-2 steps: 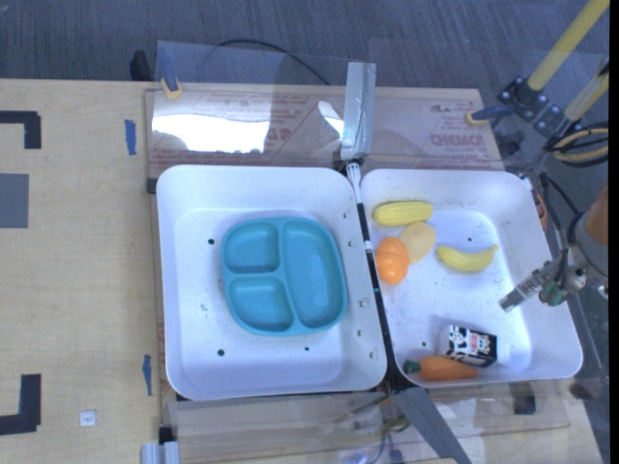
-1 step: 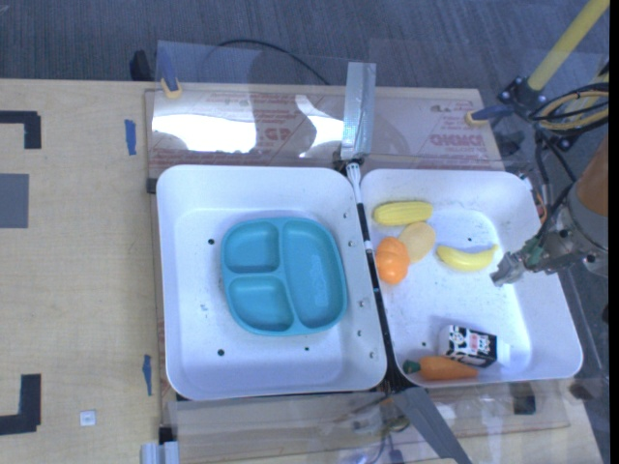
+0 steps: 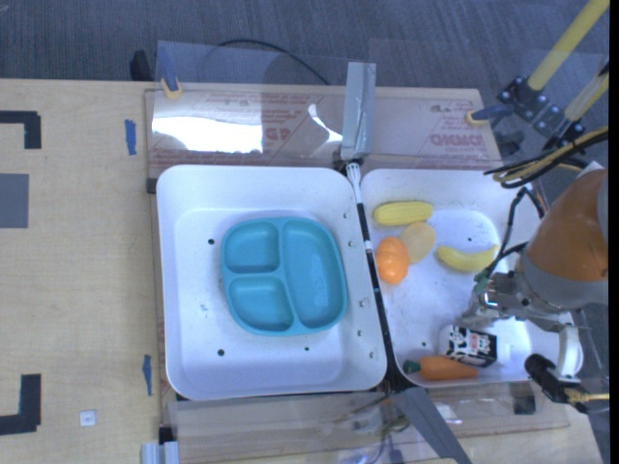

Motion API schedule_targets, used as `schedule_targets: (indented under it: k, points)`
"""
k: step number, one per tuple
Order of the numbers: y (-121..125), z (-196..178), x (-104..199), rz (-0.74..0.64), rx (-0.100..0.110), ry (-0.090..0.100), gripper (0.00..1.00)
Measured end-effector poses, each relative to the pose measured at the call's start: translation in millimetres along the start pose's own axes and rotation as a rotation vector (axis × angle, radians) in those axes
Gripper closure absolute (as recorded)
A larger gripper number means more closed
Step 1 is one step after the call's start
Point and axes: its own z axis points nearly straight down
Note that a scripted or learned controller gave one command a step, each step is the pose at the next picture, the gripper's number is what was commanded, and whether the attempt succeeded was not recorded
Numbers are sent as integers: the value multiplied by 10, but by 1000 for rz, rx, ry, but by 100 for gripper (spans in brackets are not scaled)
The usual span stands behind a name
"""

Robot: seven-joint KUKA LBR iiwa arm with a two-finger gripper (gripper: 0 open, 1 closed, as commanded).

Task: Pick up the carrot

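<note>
While the gripper [image 3: 471,344] hangs low in the right bin [image 3: 440,303], its opening cannot be told; the one carrot [image 3: 447,367] lies just beneath it by the near rim. Farther back sit one orange [image 3: 392,260], two yellow pieces and one pale piece.

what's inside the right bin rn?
Right bin holds a carrot at the near edge, orange, corn, banana and a pale piece. The arm covers its right side.

Robot lab: taped bench [image 3: 68,259], bins [image 3: 184,211], cables [image 3: 542,162].
</note>
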Motion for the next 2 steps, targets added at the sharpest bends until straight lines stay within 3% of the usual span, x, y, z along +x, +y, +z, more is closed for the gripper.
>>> schedule_targets:
  k: [1, 2]
  points:
    - [434, -750, 711, 493, 4, 0, 100]
    - [374, -1201, 958, 886, 6, -3, 100]
